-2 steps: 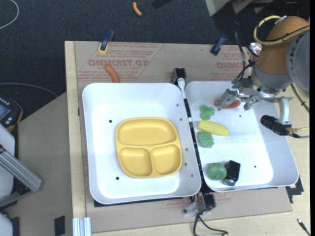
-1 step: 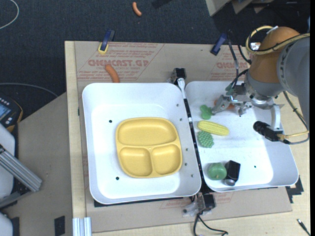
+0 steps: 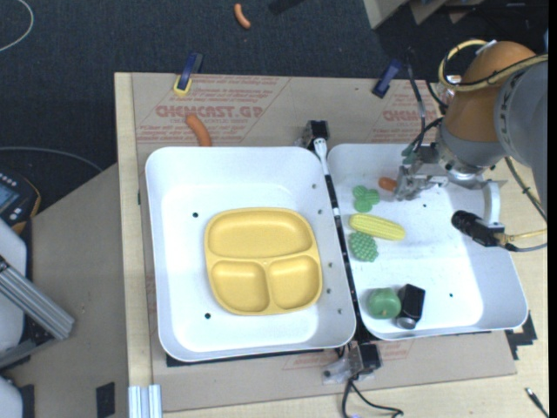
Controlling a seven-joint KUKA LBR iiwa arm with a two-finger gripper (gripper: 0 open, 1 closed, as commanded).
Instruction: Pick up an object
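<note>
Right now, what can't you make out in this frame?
- Gripper: finger state unreadable, hidden under the wrist.
- Small orange item beside it: partly covered, too small to identify.
- Black object by the green toy: type unclear.
- Arm: cut off by the right edge.

A yellow divided plate (image 3: 262, 259) with three compartments lies in the middle of the left white bin (image 3: 170, 233); the right white bin (image 3: 487, 286) sits just beside it, their inner edges touching; both rest on a tan bench board (image 3: 252, 107) printed with red lettering; an orange sausage-shaped piece (image 3: 199, 130) lies on the board near its far edge, just beyond the left bin's far rim; a blue and yellow clamp (image 3: 186, 74) grips the board's far edge; another small orange piece (image 3: 242, 15) lies on the dark carpet (image 3: 104, 24) beyond the board.
</note>
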